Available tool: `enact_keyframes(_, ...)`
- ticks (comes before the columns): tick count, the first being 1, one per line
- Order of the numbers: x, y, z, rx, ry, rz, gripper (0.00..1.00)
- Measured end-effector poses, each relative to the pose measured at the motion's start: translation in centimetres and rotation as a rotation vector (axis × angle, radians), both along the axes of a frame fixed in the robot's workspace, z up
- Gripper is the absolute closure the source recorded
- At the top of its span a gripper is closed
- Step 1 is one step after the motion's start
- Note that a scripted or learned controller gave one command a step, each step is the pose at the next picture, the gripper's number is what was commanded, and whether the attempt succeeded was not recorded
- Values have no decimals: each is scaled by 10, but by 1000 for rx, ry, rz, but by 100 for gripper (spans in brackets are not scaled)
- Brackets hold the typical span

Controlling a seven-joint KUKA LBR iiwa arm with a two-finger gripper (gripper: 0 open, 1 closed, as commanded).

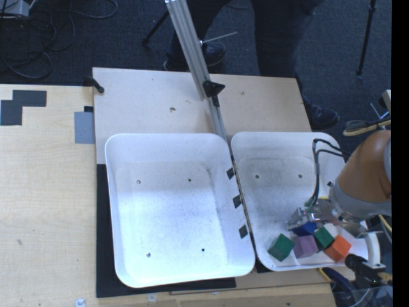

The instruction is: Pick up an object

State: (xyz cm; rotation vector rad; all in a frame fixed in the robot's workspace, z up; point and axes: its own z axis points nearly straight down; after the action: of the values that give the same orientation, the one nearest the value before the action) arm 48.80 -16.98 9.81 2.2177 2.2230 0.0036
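Where the hand (pixel 305 219) hangs, grip unclear, blue block (pixel 308 229) directly beneath, touching.

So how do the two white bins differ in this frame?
The right bin holds a cluster of small blocks in its near corner: green, purple, blue, orange. The left bin has none. The tool reaches down into the right bin, not the left bin. Both are shallow, white and speckled, set side by side.

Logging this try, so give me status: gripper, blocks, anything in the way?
Gripper low in the right bin, over the block cluster. Blue block right beneath it; none seen held. Green block, purple block, orange block crowd close.
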Motion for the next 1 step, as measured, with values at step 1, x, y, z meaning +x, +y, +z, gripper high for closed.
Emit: enact_keyframes(1, 28, 93, 96, 2, -2, 6, 100)
